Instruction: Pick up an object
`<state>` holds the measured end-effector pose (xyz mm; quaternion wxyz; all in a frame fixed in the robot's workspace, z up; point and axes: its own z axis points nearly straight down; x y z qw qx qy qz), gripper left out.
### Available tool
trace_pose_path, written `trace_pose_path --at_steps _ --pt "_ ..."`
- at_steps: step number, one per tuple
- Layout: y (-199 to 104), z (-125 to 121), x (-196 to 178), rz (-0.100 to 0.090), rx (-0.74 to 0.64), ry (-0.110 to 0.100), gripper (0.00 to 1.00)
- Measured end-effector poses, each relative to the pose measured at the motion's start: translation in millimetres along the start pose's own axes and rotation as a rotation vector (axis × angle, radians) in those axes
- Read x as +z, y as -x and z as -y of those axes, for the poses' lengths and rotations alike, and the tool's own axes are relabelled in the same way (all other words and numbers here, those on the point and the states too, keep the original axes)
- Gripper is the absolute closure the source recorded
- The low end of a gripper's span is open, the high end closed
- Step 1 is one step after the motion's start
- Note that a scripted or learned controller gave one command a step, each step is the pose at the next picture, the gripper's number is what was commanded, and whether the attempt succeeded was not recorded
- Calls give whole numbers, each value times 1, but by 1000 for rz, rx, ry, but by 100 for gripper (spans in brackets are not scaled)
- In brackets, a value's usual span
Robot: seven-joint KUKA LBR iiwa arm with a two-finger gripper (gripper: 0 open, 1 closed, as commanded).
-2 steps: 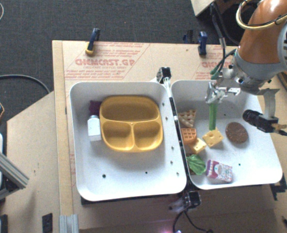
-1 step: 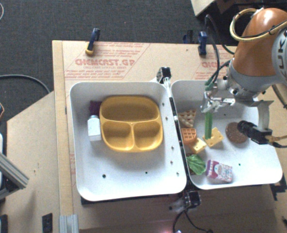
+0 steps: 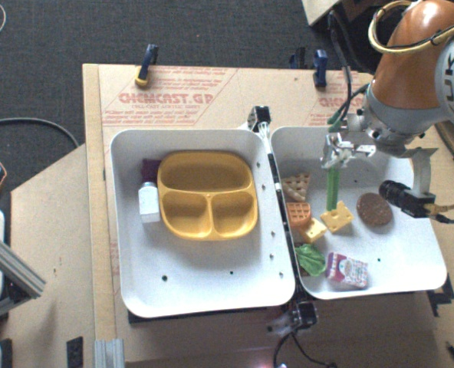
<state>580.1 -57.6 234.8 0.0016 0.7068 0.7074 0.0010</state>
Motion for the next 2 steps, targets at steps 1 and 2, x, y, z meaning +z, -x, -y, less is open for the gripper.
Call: trace_pose_path --at_steps 1,2 --pt "3 5 17 -2 2 -8 100" --pt "-10 -3 19 -1 -1 -3 100"
